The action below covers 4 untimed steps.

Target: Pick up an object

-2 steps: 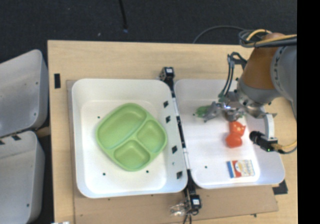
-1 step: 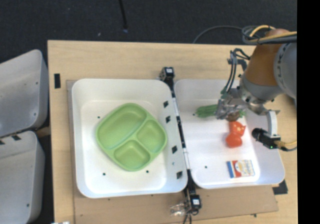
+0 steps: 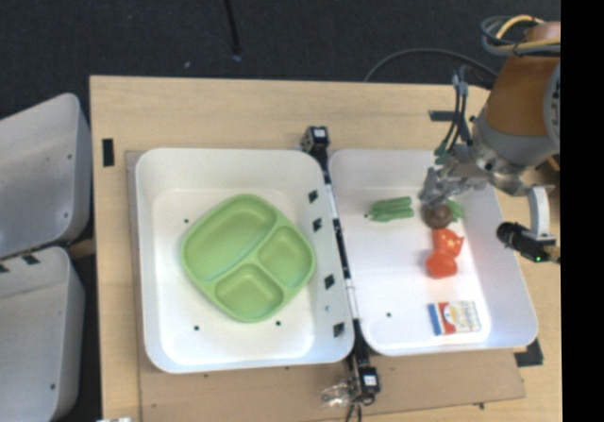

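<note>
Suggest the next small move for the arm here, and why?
Probably a short straight descent: the gripper hovers in the right bin over a small brown object, between the green piece and the orange-red item, so sideways travel risks bumping them.

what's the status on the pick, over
Gripper low in the right bin, over a brown object; grip unclear. Green piece to its left, orange item just below. Small box and green tray untouched.

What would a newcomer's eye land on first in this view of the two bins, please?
Probably the green divided plate, lying alone in the left bin. Next, the grey and orange arm reaching over the right bin, its gripper low beside a green object, with an orange-red object just below.
</note>
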Tool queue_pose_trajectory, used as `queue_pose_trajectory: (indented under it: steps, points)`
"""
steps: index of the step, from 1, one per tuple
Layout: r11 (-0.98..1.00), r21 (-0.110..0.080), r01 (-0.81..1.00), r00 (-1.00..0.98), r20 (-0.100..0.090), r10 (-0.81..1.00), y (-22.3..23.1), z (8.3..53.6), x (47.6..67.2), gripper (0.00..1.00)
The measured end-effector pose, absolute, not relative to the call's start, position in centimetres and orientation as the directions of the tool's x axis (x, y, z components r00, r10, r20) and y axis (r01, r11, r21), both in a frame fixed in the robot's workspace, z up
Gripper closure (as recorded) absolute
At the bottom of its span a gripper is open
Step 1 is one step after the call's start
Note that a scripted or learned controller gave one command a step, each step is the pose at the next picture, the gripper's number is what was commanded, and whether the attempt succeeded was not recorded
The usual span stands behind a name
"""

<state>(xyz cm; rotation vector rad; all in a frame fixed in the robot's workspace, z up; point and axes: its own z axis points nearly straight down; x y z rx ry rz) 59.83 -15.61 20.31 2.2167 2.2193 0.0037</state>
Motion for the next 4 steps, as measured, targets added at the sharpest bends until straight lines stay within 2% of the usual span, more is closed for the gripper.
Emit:
queue_pose_trajectory:
  steps: [1, 2, 3, 4]
  points:
    - [0.003, 0.008, 1.000, -0.003, -0.003, 1.000, -15.8, 25.8, 60.0, 1.00]
    - [0.006, 0.001, 1.000, -0.006, 0.000, 1.000, -10.7, 24.6, 60.1, 1.00]
    - [0.007, 0.001, 1.000, -0.007, 0.001, 1.000, -4.9, 25.4, 60.1, 1.00]
    - [0.008, 0.000, 1.000, -0.008, 0.002, 1.000, 0.8, 25.2, 59.1, 1.00]
